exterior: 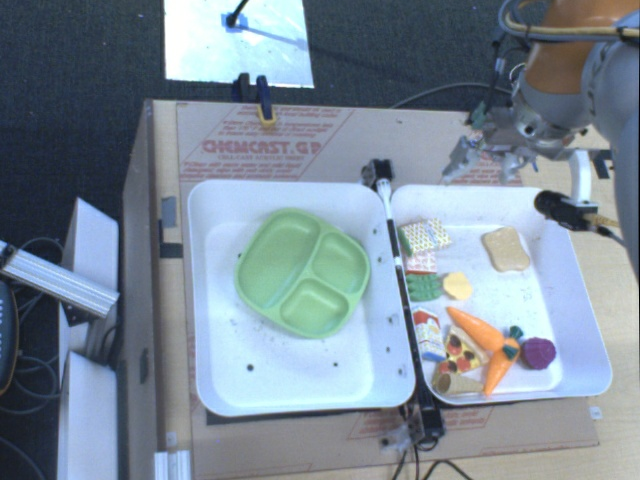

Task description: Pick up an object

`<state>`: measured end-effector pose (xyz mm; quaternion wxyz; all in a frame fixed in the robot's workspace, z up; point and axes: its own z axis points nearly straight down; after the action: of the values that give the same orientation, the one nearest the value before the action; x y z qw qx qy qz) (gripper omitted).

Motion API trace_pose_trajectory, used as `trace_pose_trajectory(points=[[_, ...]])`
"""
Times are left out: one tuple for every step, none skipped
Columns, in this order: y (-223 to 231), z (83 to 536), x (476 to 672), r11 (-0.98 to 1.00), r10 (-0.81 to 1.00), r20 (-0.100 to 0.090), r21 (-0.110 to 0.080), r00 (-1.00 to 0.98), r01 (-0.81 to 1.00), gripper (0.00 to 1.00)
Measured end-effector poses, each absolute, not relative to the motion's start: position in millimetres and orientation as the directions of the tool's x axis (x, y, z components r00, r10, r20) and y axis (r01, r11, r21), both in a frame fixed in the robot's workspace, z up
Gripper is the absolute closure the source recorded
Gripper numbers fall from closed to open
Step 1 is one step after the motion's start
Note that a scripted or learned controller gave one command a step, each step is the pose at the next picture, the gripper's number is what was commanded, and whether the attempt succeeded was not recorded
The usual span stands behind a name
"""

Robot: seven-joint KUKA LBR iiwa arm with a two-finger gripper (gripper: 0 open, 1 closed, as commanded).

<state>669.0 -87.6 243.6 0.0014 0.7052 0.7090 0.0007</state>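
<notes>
Nearest the camera, at the near edge of the right-hand shallow white plastic bin [585,298], lay a triangular toy pizza slice [462,350] and a long orange toy carrot [476,329], its long axis running from the bin's middle toward the near right corner, green top at that end. A second orange carrot-like piece [498,367] leaned beside it, next to a small purple bumpy fruit [538,352].

The left-hand white bin [215,358] carried a light green, glossy, three-compartment plastic plate [302,270] near its centre. In the right bin's far half sat a tan bread-shaped slice [507,249], a checkered flat packet [424,236] by the dividing edge, a dark green ridged piece [423,287] and a small yellow round piece [457,286].

The grey arm's gripper [483,158] hung over the right bin's far edge; whether its jaws were open or closed could not be made out.
</notes>
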Motion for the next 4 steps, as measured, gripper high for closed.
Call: trace_pose_trajectory(points=[[-119, 102, 651.0, 0.002, 1.0, -0.006, 0.018, -0.002, 1.0, 0.0], [-185, 87, 662.3, 0.002, 1.0, -0.004, 0.006, -0.002, 1.0, 0.0], [-148, 88, 616.0, 0.002, 1.0, -0.002, 0.007, -0.002, 1.0, 0.0], [-139, 88, 566.1, 0.001, 1.0, -0.004, 0.01, -0.001, 1.0, 0.0]])
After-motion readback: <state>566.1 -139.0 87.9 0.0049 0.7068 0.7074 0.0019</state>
